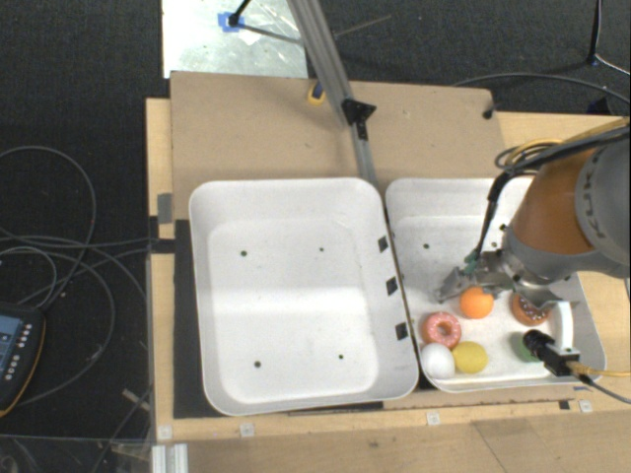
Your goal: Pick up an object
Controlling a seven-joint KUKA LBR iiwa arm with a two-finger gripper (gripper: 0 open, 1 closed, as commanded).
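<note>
My gripper [469, 282] hangs low over the right bin [434, 215], near its middle. An orange ball [476, 304] lies right under and against the gripper's tip. Whether the ball is gripped I cannot tell. Left of it and nearer the front lies a pink frosted donut [441, 329]. A white egg [437, 362] and a yellow lemon [470, 357] rest by the front wall. A brown donut [529, 311] shows to the right of the ball, partly hidden by the arm. A small green object [525, 347] sits beside a black part of the arm.
The left bin [286, 294] adjoins the right one, with black clips along their shared edge. A grey pole [330, 62] slants down from the top to the bins' back edge. Cables run along the arm [562, 215] at the right.
</note>
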